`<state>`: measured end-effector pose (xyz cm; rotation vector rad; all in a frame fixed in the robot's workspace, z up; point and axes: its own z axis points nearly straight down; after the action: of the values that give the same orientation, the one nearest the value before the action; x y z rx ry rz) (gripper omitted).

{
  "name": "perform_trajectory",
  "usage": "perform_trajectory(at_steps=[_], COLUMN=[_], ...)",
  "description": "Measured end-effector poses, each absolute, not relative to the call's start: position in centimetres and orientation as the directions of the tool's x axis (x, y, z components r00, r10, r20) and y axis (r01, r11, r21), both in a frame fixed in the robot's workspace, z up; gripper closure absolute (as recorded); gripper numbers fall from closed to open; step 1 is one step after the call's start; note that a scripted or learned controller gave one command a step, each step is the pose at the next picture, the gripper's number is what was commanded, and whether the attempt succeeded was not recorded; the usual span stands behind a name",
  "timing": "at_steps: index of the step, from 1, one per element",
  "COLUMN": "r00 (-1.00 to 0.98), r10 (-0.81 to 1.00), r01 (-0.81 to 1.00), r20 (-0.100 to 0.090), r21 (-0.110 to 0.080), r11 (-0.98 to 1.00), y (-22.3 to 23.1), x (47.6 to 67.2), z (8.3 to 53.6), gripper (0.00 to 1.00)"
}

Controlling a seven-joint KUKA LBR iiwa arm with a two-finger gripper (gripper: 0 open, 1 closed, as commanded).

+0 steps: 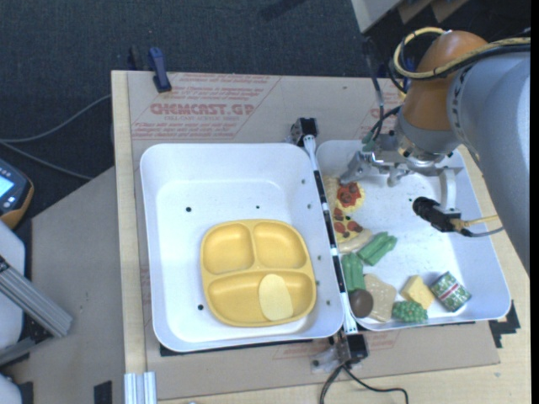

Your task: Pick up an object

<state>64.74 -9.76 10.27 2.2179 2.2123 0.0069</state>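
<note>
Nearest the lower edge of the frame, a cluster of small toy foods is seen in the right bin [493, 286]: a green-labelled can [450, 292] lying tilted, a pale yellow cheese wedge [417, 290], a knobbly green broccoli piece [409, 312], a tan slice of bread [381, 297] and a dark round lump [360, 302]. Just above them, ridged green pods [369, 252] are laid against a flat pizza slice [347, 229] dotted with red. In the left bin [160, 251], a glossy yellow plastic plate [255, 271] with three rounded compartments is placed, and a pale oval disc [274, 296] rests in its lower compartment. Both bins are smooth white plastic on a worktop [210, 112] of brown printed cardboard. Farther up, the metallic end effector [396, 160] is poised over the upper part of the right bin, near the pizza slice; whether it is released or clenched cannot be told.
</note>
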Motion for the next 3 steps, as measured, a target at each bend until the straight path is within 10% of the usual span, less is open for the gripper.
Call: perform_trajectory(at_steps=[2,3], r00=[0.005,-0.002], r10=[1.0,1.0], r01=[1.0,1.0], r20=[-0.001,-0.002], r21=[0.003,0.006], r11=[-0.005,0.002], y=[-10.0,-10.8], x=[49.3,56.0], z=[8.7,8.5], gripper=[0.0,0.0])
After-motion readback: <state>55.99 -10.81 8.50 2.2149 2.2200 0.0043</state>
